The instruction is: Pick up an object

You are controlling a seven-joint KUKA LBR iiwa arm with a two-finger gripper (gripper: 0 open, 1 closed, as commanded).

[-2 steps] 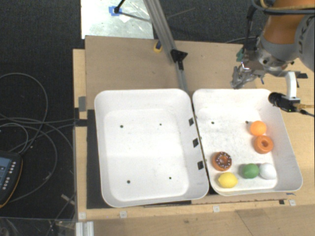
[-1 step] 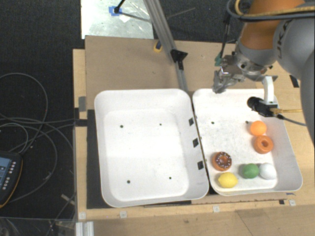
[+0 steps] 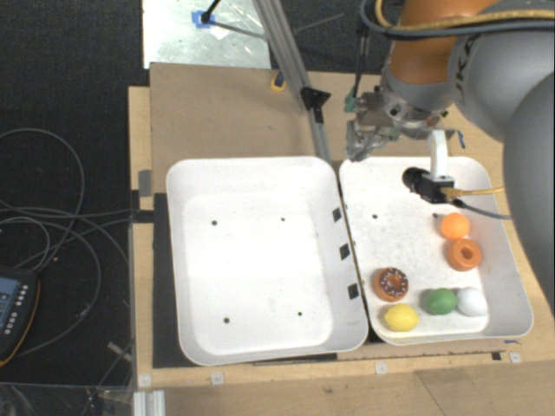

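Note:
The right bin (image 3: 395, 193) holds several small toys near its front right: an orange ball (image 3: 454, 225), an orange ring (image 3: 464, 254), a brown sprinkled donut (image 3: 391, 283), a yellow lemon (image 3: 401, 317), a green piece (image 3: 440, 301) and a white ball (image 3: 472, 302). My gripper (image 3: 362, 144) hangs over the back left corner of the right bin, well away from the toys. Nothing shows between or under its tips.
The left bin (image 3: 256, 254) sits beside the right one, joined by black clips along the shared edge. A slanted metal pole (image 3: 290, 55) crosses behind the bins. A black sensor on a white bracket (image 3: 428, 180) hangs over the right bin's back.

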